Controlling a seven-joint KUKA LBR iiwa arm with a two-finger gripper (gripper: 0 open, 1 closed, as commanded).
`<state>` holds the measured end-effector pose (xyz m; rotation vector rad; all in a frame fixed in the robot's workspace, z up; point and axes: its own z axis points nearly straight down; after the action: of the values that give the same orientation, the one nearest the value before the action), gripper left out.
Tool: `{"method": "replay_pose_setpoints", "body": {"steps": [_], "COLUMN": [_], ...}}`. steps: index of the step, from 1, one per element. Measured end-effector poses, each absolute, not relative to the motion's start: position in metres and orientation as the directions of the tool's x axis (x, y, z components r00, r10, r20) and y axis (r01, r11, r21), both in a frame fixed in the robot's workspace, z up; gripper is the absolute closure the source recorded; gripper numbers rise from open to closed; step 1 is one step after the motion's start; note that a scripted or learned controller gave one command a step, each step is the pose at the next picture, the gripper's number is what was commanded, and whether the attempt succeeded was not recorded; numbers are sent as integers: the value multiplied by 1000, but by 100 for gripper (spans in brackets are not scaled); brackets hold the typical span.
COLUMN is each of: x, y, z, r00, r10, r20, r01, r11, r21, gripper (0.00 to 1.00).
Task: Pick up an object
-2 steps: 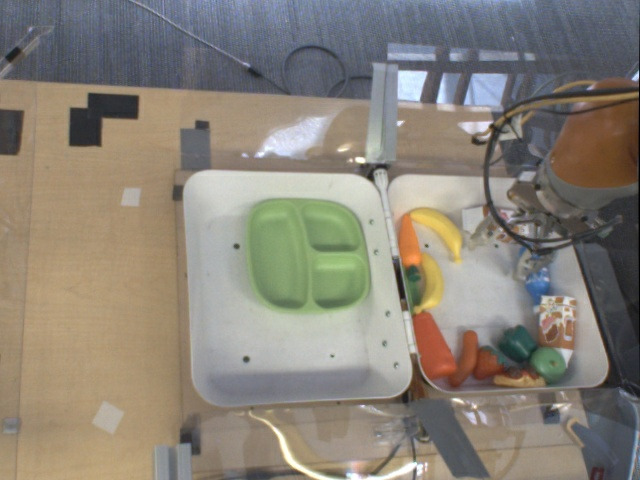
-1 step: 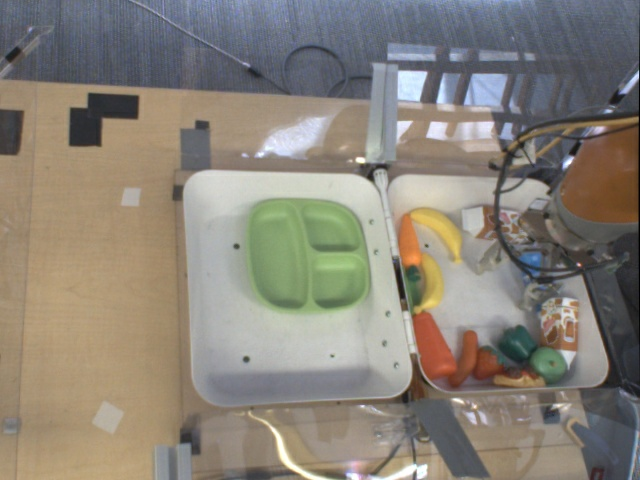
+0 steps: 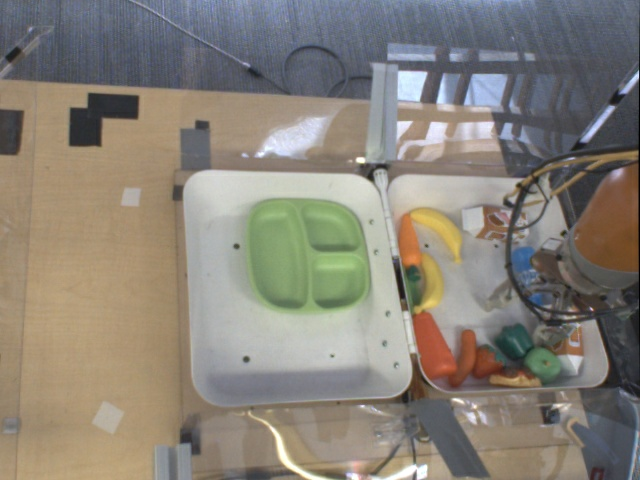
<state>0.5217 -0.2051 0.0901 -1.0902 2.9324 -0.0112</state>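
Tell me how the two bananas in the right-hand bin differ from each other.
The upper banana lies in full view, slanting across the right bin; the lower banana is partly hidden behind a carrot and a dark green piece by the divider. The upper looks longer, the lower shorter and more upright in the view. Both are yellow and curved.

Two shallow white bins sit side by side on a wooden bench. The left bin (image 3: 215, 358) holds a green divided plate (image 3: 306, 254). The right bin (image 3: 470, 386) is crowded with toy food: a banana (image 3: 440, 230) near the top, a second banana (image 3: 432, 286) below it, a carrot (image 3: 434, 346) along the left wall (with other small pieces at the bottom). The grey-and-orange arm (image 3: 608, 230) reaches over the right bin's far side, cables looping around its wrist.
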Motion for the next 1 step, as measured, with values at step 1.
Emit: {"method": "replay_pose_setpoints", "body": {"steps": [1], "x": [514], "y": [-163], "z": [91], "r00": [-756], "r10": [-655], "r20": [-12], "r01": [-654], "r11": [756], "r21": [-16], "gripper": [0]}}
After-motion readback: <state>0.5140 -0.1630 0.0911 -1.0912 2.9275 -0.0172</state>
